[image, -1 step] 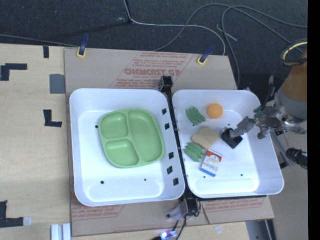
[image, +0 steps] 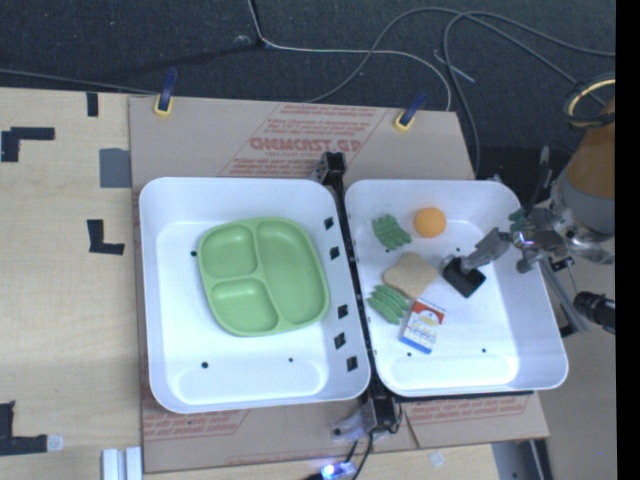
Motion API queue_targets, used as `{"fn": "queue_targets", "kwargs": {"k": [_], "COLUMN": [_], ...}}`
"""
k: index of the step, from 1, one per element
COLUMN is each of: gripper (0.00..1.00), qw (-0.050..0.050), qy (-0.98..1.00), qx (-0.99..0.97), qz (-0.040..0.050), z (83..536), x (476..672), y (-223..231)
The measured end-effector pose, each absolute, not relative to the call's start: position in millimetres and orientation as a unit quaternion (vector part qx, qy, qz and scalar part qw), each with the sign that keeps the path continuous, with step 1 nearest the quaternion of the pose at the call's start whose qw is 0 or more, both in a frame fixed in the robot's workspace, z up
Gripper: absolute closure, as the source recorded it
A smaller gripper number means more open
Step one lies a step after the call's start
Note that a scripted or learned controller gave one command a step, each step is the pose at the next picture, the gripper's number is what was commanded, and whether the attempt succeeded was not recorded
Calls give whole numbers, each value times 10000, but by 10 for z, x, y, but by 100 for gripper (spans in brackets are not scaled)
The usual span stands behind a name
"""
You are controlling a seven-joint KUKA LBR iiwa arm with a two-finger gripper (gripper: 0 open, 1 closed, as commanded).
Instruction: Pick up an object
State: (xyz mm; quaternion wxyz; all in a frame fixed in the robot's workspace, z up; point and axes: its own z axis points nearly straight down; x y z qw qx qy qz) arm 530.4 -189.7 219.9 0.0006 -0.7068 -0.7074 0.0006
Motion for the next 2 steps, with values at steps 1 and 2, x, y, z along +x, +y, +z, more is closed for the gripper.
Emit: {"fn": "queue_targets", "kwargs": {"k": [1,2], "gripper": [0,0], "qw": [22,21], "qy": [-7074,-7076], "qx": [-7068,-7066], "qz": [19,18], "z": [1762,1285], "x": [5281,5353], "y": [-1872,-1856]}}
